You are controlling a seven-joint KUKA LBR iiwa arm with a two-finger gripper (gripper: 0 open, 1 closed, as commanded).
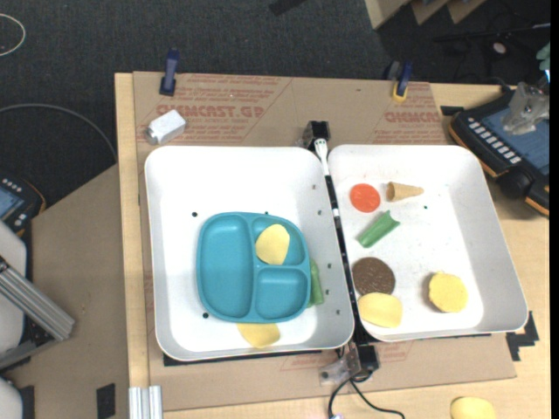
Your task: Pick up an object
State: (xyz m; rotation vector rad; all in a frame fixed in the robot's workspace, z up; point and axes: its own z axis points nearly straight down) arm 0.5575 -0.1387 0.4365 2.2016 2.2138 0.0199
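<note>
While blue tray sits in left bin, yellow piece in its upper right compartment, right bin holds red disc, cone, green stick, brown disc, two yellow lumps. Gripper state, position relative to items: cannot tell.

Yellow piece half under blue tray; green sliver behind tray's right rim; yellow blob cut by bottom edge.

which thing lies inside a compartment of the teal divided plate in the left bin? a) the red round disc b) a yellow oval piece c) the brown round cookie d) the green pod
b: a yellow oval piece rests in the upper right compartment of the teal divided plate, while the red disc, brown cookie and green pod lie in the right white bin.
</note>
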